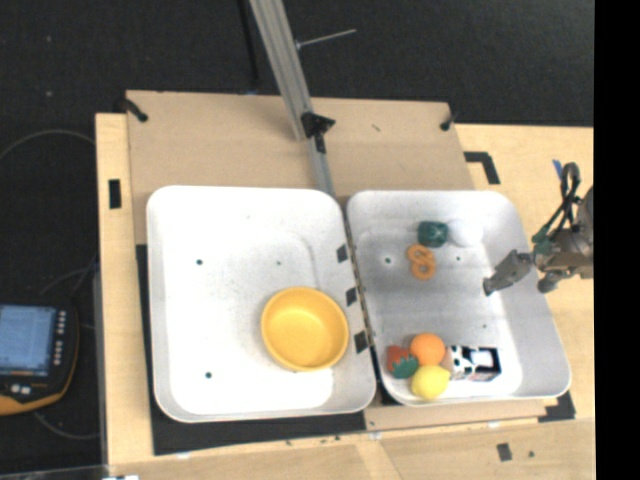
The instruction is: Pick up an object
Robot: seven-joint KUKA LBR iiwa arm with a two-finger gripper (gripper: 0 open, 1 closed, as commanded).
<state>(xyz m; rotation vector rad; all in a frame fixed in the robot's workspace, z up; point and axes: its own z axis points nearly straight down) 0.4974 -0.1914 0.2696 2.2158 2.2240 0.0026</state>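
The right bin (520,343) holds a dark green lump (433,233) and a small orange ring-shaped piece (422,261) near its back. At its front lie an orange ball (428,349), a yellow lemon (431,381), a red and green piece (402,361) and a black and white box (473,362). My gripper (527,275) hangs over the right rim of this bin, open, with nothing between its fingers. It is to the right of the ring-shaped piece and apart from every object.
A yellow bowl (305,328) sits in the left bin (200,228), near its front right. A metal pole (285,58) slants up from the back between the bins. A handheld pendant (30,353) lies off the bench at the left.
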